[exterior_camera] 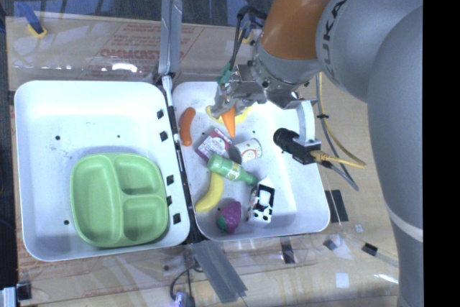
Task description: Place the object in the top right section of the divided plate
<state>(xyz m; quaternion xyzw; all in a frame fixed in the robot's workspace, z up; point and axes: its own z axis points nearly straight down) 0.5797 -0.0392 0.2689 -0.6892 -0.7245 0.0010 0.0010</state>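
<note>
We see the gripper low in the right bin, pinching an orange carrot that hangs just below it; the green divided plate sits far to its left.

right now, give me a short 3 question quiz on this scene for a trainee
1. True or false: the green divided plate lies in the left bin.
2. Which lies nearest the pincer? A) purple fruit B) orange carrot piece C) banana
3. Fill in: the black-and-white cow toy lies in the ___ bin.

Key: 1 true; 2 B; 3 right
</note>
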